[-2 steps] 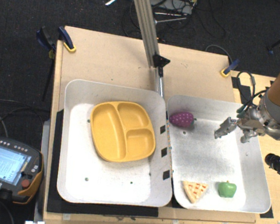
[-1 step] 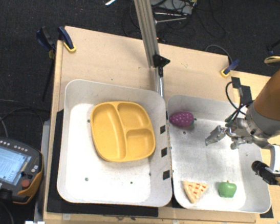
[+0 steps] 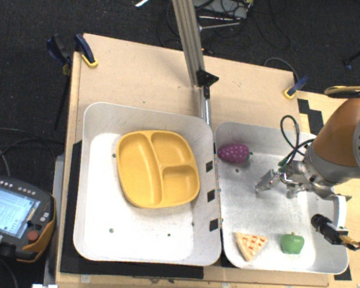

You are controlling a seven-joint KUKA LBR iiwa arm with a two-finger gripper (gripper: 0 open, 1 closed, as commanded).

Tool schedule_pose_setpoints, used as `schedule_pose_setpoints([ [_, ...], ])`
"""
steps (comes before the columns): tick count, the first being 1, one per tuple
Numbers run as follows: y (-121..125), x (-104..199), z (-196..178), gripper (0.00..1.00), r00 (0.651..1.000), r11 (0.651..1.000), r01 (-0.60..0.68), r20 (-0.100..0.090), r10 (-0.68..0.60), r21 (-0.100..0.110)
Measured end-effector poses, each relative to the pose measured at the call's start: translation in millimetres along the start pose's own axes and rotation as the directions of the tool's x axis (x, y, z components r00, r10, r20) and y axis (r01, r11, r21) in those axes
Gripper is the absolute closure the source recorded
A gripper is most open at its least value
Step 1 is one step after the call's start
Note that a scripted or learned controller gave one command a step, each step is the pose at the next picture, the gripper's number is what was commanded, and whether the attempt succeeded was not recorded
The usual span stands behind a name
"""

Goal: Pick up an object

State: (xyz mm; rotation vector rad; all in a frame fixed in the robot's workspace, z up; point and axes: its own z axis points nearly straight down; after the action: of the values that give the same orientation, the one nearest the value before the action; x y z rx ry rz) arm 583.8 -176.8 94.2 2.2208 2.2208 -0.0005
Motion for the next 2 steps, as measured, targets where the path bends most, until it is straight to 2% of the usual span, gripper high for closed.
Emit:
schedule_pose_setpoints([
  [1, 0.4, -0.2, -11.4, 1.00, 1.000, 1.000, 0.000, 0.000, 0.000, -0.002],
  [2, 1.9, -6.1, -73.9, 1.00, 1.000, 1.000, 0.001, 0.001, -0.001, -0.006],
])
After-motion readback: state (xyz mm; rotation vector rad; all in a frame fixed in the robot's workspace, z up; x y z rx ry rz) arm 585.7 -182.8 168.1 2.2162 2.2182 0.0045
